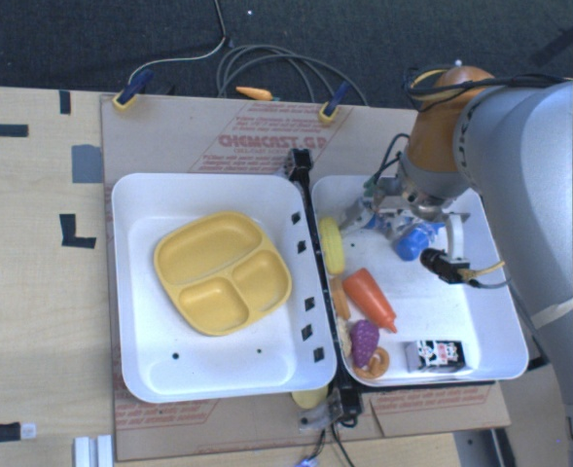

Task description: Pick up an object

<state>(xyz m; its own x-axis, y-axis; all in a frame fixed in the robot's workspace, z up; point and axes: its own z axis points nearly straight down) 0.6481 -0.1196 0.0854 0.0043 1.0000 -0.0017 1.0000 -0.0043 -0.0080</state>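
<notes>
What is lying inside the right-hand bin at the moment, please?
In the right bin: a yellow piece, orange carrot, purple grapes, a black-and-white carton and a blue object. The arm covers the far corner.

Left of the hand [410, 224], a yellow divided plate [223, 270] lies in a white bin [130, 290]. Just beside the hand: a blue object [412, 241]. Below it: an orange carrot [369, 298], purple grapes [364, 341], a black-and-white carton [439, 354].

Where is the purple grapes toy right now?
The purple grapes lie in the right bin, near its front left corner, just below the orange carrot and left of the small black-and-white carton.
</notes>
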